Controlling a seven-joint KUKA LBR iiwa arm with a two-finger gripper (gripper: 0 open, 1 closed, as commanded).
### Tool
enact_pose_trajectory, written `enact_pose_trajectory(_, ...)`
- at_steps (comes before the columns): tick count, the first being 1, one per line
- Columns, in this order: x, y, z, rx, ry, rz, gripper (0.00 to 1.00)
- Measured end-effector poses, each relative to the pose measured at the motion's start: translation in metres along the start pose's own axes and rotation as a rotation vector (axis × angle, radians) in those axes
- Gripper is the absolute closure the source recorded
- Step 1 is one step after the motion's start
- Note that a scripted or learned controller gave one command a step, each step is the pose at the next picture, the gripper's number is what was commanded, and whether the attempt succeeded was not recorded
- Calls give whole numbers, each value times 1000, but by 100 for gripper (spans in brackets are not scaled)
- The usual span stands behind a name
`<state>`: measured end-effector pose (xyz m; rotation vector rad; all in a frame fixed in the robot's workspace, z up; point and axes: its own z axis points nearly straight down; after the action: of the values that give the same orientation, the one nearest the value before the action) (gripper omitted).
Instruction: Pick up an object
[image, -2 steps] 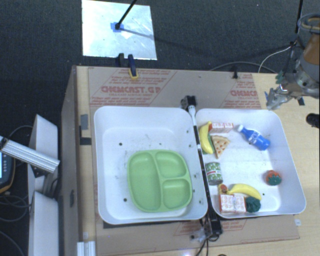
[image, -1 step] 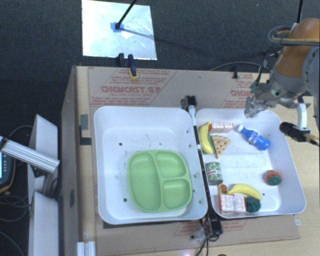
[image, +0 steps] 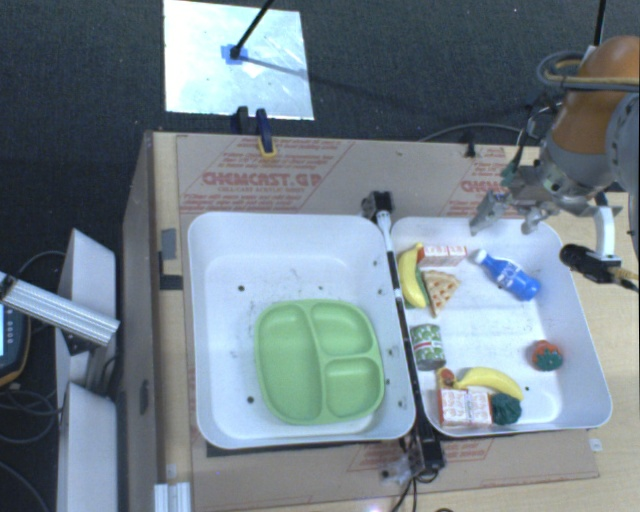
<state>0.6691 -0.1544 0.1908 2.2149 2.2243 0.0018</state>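
My gripper (image: 506, 222) hangs over the far edge of the right bin (image: 575, 330), with its two fingers spread open and nothing between them. Just in front of it and slightly right lies a blue bottle (image: 509, 276) with a white cap. A small red-and-white carton (image: 443, 255) and a pizza slice (image: 441, 288) lie to the gripper's front left, next to a banana (image: 408, 278) along the bin's left wall.
The right bin also holds a green can (image: 428, 345), a red and green ball (image: 545, 355), a second banana (image: 489, 380), two small cartons (image: 465, 406) and a dark green piece (image: 506, 410). A green divided plate (image: 320, 358) lies in the left bin (image: 215, 300).
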Motion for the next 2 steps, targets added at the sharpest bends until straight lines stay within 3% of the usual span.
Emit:
enact_pose_trajectory(1,-52,-2,108,6,3,2,0)
enact_pose_trajectory(2,-52,0,95,-2,-1,-2,100)
